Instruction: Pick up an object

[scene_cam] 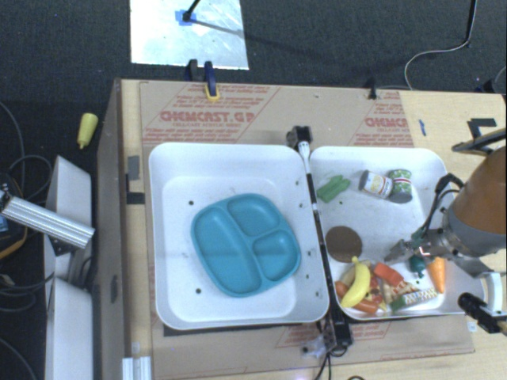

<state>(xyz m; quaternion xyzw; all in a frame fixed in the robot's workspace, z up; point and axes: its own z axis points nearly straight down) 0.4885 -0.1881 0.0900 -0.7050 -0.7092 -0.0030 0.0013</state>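
Note:
My gripper hangs low over the right bin, near its front right part, just above a heap of toy food. In that heap lie a yellow banana, a red-orange piece, an orange carrot and a small teal piece. A brown disc lies left of the gripper. At the back of the bin lie a green piece and a small jar on its side. The arm's grey and orange body hides the bin's right side.
The left bin holds a blue divided plate. A black divider strip runs between the bins. A yellow object lies off the bench at the left, next to a metal rail.

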